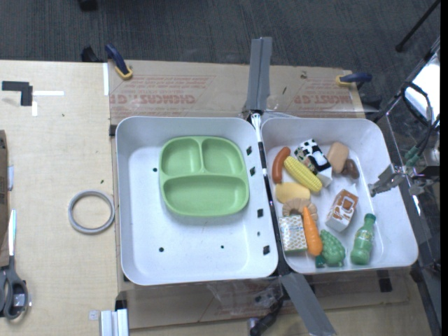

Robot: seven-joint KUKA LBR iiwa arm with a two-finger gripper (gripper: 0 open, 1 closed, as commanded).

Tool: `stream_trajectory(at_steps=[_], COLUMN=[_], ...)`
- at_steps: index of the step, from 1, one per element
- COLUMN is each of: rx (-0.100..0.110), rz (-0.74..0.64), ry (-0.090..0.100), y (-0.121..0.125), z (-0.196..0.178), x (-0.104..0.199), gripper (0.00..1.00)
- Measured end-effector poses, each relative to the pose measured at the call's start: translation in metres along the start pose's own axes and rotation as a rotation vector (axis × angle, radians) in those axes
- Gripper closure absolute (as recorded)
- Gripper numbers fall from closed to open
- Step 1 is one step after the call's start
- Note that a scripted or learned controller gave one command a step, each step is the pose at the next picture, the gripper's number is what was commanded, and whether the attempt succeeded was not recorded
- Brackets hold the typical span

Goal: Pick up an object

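The right bin point(392, 152) holds several toy foods. A red sausage point(281, 162), a yellow corn cob point(302, 173) and a black-and-white toy point(313, 155) lie at its far left. A tan piece point(339, 153) and a brown piece point(351, 168) sit beside them. Nearer the front are a juice carton point(342, 209), a green bottle point(362, 240), an orange carrot point(311, 231), a patterned box point(292, 234) and a green broccoli point(332, 250). The left bin point(140, 243) bears a green divided plate point(204, 176).
A grey tape ring point(91, 211) and scissors point(12, 285) lie on the wooden bench to the left. Clamps point(119, 61) hold cardboard behind the bins. A metal bracket point(392, 179) juts over the right bin's right rim. A grey divider post point(259, 75) rises between the bins.
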State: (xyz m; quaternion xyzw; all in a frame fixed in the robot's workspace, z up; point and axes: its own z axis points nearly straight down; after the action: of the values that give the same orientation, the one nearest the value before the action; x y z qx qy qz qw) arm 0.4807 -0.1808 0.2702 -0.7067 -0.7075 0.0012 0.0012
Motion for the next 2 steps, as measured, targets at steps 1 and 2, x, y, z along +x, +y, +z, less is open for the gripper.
stream_trajectory(at_steps=[1,2], rx=[0.0,-0.007], rz=[0.034,-0.093], ry=[0.001,-0.002], y=[-0.003,-0.001], z=[0.08,0.153], x=[-0.041,-0.019], gripper=[0.0,0.0])
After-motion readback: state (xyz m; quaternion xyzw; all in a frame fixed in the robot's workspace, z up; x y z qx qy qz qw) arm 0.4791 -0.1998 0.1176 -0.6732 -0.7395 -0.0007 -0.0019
